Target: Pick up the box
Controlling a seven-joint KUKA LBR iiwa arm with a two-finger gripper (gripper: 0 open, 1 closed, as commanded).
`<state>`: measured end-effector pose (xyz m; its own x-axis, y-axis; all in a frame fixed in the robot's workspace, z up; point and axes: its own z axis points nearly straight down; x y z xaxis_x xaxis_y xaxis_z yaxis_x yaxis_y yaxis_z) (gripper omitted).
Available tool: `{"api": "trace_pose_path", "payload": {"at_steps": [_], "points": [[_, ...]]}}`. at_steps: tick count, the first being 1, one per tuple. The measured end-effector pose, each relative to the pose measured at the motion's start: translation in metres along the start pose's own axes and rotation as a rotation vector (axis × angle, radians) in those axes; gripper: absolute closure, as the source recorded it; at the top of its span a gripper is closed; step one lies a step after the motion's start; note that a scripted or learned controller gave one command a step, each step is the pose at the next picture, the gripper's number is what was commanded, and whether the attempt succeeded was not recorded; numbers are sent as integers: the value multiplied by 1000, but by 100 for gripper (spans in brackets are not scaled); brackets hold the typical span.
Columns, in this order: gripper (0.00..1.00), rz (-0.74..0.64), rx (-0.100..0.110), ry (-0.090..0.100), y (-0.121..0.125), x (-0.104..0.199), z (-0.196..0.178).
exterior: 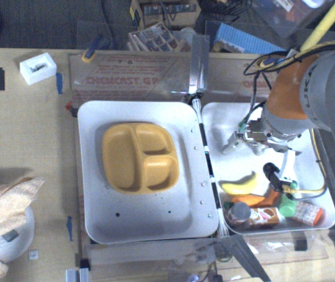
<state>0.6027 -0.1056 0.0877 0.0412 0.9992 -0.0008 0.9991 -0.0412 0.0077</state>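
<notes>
Lying well apart from jaws: box (266,216).

Two bins sit side by side on the desk (26,140). The left bin (97,216) holds a divided tray (139,157) near its middle. In the right bin (214,122), a banana (239,184) lies toward the near end, and just before it things crowd along the front wall: a jar (240,212), what may be the box (267,215) beside it, and a bottle (301,211) at the right. The pincer (245,141) hangs over the bin's far half, behind the banana.
</notes>
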Motion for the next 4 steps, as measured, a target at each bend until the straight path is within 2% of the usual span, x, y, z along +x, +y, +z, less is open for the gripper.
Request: {"api": "trace_pose_path", "payload": {"at_steps": [1, 2, 3, 4], "points": [[0, 144, 3, 1, -57, 1, -1], [0, 230, 1, -1, -32, 7, 0], [0, 81, 1, -2, 8, 14, 0], [0, -37, 2, 2, -35, 9, -1]]}}
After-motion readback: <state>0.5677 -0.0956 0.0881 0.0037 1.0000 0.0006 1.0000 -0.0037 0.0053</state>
